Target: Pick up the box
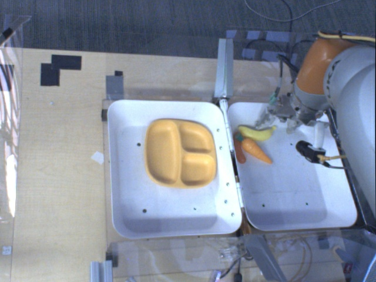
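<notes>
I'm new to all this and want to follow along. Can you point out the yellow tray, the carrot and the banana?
Tray (179,152), camera view: centre ridge between compartments.
Carrot (257,150), camera view: middle of body.
Banana (257,133), camera view: middle of curve.

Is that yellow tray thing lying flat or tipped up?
Flat. The tray lies in the left bin, its three compartments facing up.

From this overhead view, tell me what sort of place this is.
Probably a robot test bench in a lab: two white bins side by side on a wooden bench, a grey arm reaching in, loose cables behind, and toy food like a carrot.
</notes>
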`<state>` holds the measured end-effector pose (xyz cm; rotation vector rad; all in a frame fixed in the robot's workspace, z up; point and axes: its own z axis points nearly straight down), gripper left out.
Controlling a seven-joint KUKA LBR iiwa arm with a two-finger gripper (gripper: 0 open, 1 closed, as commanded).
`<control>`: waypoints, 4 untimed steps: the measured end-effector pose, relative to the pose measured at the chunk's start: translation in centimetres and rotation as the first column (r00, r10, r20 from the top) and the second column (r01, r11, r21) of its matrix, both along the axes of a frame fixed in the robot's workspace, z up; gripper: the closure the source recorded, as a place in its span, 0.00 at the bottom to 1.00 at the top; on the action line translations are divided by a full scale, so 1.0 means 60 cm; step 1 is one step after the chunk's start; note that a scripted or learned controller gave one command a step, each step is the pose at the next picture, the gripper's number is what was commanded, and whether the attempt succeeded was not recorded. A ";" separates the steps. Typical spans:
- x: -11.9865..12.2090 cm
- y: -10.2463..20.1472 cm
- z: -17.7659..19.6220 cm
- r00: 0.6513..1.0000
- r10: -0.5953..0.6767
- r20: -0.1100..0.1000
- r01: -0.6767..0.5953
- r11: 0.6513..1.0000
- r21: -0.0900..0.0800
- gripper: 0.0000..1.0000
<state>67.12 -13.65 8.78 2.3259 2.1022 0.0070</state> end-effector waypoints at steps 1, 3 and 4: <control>-0.009 -0.019 -0.002 0.997 -0.072 -0.003 0.072 0.997 0.001 0.00; 0.000 0.091 0.000 0.998 0.060 0.000 -0.060 0.998 0.002 1.00; -0.008 0.113 0.214 1.000 -0.016 0.001 0.016 1.000 0.001 1.00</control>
